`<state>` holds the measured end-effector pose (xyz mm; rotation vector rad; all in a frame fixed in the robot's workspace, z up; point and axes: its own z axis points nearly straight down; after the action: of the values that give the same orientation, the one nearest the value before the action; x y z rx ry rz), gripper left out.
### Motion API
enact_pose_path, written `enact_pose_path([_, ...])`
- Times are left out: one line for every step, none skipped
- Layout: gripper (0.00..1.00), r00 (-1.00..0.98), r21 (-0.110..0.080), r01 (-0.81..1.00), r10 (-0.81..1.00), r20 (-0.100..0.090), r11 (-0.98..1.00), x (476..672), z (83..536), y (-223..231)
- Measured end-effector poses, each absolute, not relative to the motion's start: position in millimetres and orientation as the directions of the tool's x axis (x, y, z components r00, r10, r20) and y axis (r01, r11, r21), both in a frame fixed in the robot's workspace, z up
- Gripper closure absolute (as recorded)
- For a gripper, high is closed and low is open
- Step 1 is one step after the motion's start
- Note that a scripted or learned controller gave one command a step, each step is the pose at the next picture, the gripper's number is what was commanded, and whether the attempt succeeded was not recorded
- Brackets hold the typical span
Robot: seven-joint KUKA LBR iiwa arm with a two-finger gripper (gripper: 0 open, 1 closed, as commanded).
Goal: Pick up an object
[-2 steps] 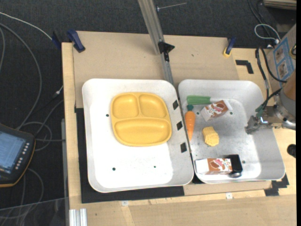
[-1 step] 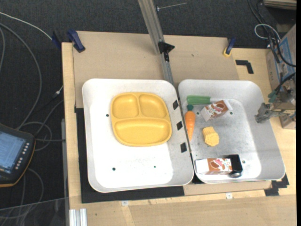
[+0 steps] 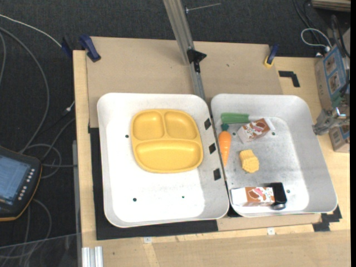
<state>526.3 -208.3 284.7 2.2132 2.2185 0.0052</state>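
Note:
The right bin [image 3: 311,149] holds a toy carrot [image 3: 224,144] with a green top by its left wall. A small red-and-white carton [image 3: 257,129] lies at the back, and a yellow corn piece [image 3: 249,161] sits in the middle. A second red-and-white carton [image 3: 255,195] lies at the front edge with a black piece [image 3: 278,196] at its right end. My gripper [image 3: 326,123] hangs at the far right, just outside the right bin's right rim. It is apart from all the objects and holds nothing that I can see.
The left bin [image 3: 117,193] bears a yellow divided plate [image 3: 166,141]. A metal post [image 3: 183,32] slants up from between the bins at the back. Blue clamps sit at the bench's back corners.

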Motion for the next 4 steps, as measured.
enact_pose_path([1.00,-0.007,-0.001,1.000,1.000,0.002,0.007,542.7,276.4,-153.2])
enact_pose_path([1.00,-0.007,0.000,1.000,1.000,0.002,0.007,550.4,280.5,-102.2])
enact_pose_path([1.00,-0.008,-0.001,1.000,1.000,0.004,0.008,553.3,282.6,-44.1])
enact_pose_path([1.00,-0.007,-0.005,1.000,1.000,0.003,0.007,562.9,265.1,13.5])
